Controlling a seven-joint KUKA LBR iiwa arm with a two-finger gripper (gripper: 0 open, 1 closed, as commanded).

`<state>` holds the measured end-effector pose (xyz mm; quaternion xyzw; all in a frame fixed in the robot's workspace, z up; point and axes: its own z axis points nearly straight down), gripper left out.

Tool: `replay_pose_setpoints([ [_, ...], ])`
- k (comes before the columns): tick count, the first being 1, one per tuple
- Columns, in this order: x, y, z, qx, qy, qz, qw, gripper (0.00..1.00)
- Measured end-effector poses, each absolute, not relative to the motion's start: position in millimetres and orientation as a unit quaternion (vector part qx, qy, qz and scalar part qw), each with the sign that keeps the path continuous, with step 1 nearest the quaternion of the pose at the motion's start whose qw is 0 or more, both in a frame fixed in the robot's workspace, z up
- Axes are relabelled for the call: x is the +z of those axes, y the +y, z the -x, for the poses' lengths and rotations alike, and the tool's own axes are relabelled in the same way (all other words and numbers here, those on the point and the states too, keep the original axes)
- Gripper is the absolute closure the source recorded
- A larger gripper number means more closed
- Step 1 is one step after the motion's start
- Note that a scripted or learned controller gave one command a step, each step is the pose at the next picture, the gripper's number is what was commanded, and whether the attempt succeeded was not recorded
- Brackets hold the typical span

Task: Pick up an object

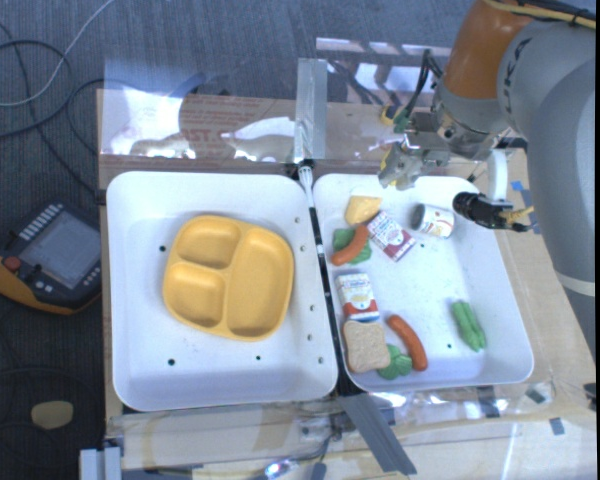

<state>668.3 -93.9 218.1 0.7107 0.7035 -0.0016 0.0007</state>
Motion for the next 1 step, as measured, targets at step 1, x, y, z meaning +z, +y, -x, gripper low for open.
replay_pose_setpoints([
  [1,202.0,-55.3,-667.9,-0.0026,0.713,-0.701,0.001,1.00],
])
